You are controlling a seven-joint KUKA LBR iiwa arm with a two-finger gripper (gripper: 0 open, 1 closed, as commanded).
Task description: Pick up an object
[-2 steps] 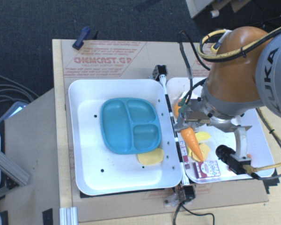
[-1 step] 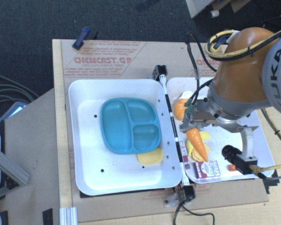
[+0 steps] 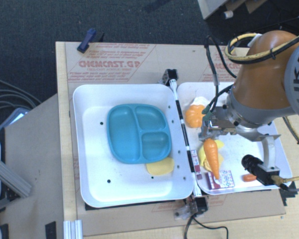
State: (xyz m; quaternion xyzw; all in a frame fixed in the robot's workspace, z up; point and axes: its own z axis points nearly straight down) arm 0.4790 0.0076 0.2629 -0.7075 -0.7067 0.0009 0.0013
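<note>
Hangs low over the carrot (image 3: pixel 212 157), pincer (image 3: pixel 208 130) poised for a grab; cannot tell spread or pressed together.

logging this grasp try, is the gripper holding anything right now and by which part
It cannot be told. The gripper sits over the right bin, right above the top end of the carrot and beside the orange, but no object is visibly in its grasp.
</note>
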